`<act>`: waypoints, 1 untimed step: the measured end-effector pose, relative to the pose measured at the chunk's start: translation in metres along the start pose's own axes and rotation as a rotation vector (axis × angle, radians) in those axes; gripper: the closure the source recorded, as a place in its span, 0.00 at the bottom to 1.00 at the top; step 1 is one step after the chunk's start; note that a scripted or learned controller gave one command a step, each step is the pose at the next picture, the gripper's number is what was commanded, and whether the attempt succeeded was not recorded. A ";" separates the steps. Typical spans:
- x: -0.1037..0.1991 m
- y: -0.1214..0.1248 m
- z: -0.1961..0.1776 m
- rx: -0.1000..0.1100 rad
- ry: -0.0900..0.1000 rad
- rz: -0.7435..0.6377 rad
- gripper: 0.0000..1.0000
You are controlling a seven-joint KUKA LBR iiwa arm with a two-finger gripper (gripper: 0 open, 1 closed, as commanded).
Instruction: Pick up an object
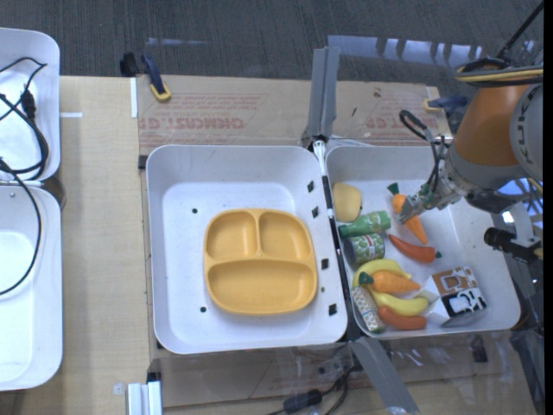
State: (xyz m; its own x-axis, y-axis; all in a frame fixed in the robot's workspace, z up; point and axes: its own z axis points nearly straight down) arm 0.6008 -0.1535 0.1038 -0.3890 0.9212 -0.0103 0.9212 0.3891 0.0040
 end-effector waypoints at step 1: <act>0.034 0.039 -0.117 0.002 0.008 -0.094 1.00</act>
